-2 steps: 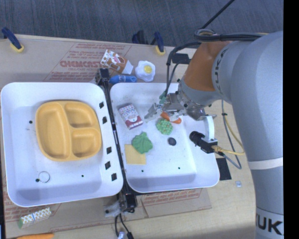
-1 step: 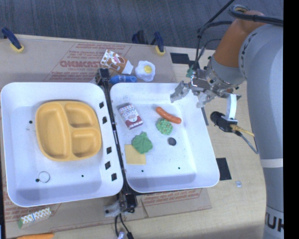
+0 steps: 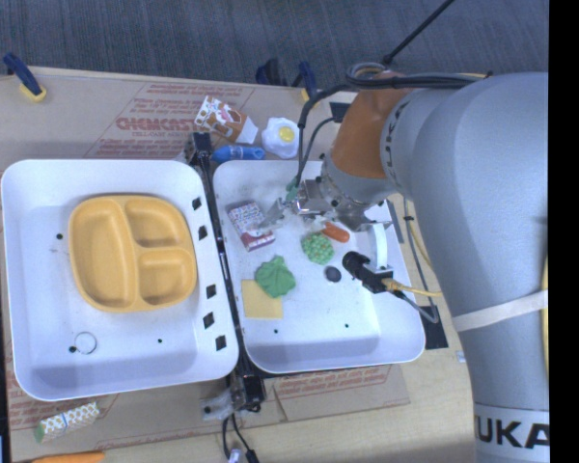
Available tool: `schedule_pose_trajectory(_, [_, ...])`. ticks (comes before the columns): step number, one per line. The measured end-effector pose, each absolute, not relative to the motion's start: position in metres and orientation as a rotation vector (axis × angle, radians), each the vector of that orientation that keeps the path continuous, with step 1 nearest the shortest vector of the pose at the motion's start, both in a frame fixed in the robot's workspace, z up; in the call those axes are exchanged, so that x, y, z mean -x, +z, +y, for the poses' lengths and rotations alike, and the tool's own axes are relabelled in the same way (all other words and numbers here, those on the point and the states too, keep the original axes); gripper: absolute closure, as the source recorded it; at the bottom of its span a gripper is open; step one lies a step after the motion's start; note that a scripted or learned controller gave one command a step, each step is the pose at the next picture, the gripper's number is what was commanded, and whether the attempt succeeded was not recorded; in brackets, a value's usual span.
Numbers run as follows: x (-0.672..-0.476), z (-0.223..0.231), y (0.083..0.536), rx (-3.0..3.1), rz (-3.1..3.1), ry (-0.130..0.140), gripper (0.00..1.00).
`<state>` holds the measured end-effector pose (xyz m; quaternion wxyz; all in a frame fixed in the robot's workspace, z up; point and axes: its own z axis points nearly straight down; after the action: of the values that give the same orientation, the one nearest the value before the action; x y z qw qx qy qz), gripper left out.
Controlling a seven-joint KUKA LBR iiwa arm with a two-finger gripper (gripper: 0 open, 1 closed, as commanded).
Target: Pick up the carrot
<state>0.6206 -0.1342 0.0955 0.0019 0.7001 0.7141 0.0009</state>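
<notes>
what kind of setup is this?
Likely a robot lab test bench: a grey arm reaching over two white bins, toy food like the carrot in the right bin, and cardboard clamped underneath.

Left white plastic bin (image 3: 29, 258): yellow three-compartment plastic tray (image 3: 132, 252), lying flat, well left of the fingers. Right white plastic bin (image 3: 386, 340): red-and-white packet (image 3: 250, 224) left of the fingers; round green bumpy toy vegetable (image 3: 317, 248) just below them; leafy green toy lettuce (image 3: 275, 277) lower left, touching flat yellow cheese slice (image 3: 261, 300). On cardboard beyond bins: white-and-yellow fried egg toy (image 3: 282, 137), blue bottle (image 3: 237, 152), brown-and-white small carton (image 3: 218, 117).
</notes>
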Motion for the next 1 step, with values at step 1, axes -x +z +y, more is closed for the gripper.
schedule_pose_trajectory(1, [-0.6216, -0.1327, 0.1064, -2.195, 2.246, 0.007, 1.00])
